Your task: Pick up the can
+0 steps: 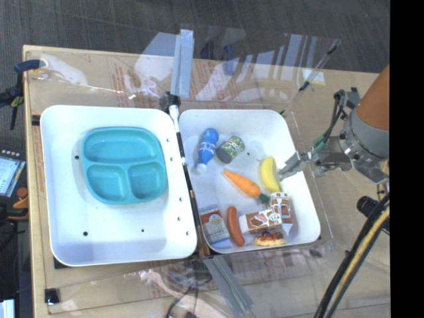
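The can (230,148) is small, green and grey, and lies on its side in the upper middle of the right bin (286,130), just right of a blue bottle (207,148). My gripper (286,168) reaches in over the bin's right wall, with its tip beside the yellow banana (267,174). It sits well to the right of the can and a little lower in the view, apart from it. Nothing is seen held in the gripper.
An orange carrot (242,183) lies between the can and the bin's front. A sausage (234,226) and small food cartons (270,220) crowd the front. The left bin (59,230) holds a turquoise divided tray (124,163). A clear screen stands behind the bins.
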Robot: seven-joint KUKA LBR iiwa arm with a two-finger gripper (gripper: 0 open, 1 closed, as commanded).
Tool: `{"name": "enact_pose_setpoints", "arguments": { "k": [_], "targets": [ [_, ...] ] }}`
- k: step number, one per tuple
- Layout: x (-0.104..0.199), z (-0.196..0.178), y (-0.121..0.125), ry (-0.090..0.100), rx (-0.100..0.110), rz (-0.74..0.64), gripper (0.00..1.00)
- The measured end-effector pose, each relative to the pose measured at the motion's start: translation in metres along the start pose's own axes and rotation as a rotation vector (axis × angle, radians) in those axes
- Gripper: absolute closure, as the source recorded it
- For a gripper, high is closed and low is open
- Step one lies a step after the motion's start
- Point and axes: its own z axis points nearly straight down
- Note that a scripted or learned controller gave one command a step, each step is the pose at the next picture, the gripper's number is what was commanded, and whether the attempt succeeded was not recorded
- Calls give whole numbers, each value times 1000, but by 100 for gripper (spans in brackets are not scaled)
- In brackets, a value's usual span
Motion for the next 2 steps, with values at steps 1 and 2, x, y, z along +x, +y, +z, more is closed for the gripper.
{"name": "enact_pose_setpoints", "arguments": {
  "k": [1, 2],
  "targets": [
    [5, -4, 21, -1, -1, 45, 0],
    [6, 148, -1, 2, 7, 107, 0]
  ]
}}
